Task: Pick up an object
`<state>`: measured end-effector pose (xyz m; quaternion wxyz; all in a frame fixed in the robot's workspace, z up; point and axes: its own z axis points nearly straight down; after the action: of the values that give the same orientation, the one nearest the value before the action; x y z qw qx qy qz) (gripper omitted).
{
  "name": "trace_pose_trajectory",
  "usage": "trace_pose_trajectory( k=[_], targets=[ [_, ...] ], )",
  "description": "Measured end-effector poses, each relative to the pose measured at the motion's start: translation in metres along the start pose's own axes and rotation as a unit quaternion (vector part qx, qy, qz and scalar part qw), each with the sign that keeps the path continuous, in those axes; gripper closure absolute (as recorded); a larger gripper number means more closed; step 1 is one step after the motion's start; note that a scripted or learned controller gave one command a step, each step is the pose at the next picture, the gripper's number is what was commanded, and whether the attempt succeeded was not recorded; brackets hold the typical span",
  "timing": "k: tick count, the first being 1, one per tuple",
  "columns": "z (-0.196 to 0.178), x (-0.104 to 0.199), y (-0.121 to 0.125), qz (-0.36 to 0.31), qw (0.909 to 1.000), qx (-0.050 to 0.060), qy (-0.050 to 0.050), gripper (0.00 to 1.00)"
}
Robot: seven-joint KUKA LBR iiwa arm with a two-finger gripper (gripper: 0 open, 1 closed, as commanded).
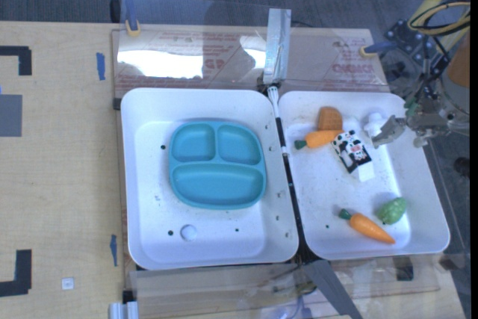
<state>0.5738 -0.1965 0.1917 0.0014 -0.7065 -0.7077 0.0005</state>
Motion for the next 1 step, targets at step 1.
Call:
trace_pose_trajectory(
  k=[1],
  targets=[
    [0.0753,0.0203,0.0472,0.012,0.9998,-0.017,-0.004,0.00]
  ],
)
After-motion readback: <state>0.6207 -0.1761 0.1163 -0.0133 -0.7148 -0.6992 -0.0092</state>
